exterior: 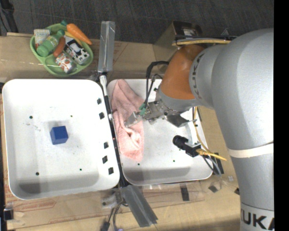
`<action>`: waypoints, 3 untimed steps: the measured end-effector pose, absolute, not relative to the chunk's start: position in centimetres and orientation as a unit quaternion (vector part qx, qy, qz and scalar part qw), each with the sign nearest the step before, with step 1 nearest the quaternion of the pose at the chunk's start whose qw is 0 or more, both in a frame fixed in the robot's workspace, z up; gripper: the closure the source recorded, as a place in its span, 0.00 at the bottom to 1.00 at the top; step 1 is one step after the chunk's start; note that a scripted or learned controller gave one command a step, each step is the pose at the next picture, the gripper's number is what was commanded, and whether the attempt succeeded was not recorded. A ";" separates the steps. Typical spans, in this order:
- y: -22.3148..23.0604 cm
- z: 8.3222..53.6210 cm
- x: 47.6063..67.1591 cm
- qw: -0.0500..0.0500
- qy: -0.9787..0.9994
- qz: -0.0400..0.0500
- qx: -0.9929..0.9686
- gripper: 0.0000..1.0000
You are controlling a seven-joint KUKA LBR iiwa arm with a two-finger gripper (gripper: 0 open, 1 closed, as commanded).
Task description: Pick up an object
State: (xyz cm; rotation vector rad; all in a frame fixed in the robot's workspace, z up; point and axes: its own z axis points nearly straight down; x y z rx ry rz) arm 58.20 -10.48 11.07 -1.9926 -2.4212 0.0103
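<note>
The end effector (136,118) is down in the right bin (159,174) touching the pink cloth (127,124) by its left wall, reaching to grab it, I think, though whether it is open I cannot tell, and next it must pinch and lift.

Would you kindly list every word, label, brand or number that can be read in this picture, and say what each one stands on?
"UKA": large white letters on the grey arm at the lower right, cut off by the picture's edge.
"KU": partial vertical letters on the arm's wrist section beside the orange band; the rest is hidden.
Packets in the green bowl: printing too small and blurred to read.
</note>
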 end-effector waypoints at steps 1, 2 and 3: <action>-10.3 9.3 58.3 0.000 -0.778 0.001 -0.628 0.00; -10.3 9.3 58.3 0.000 -0.778 0.001 -0.628 0.00; -10.9 9.3 52.4 0.000 -0.776 0.000 -0.631 0.00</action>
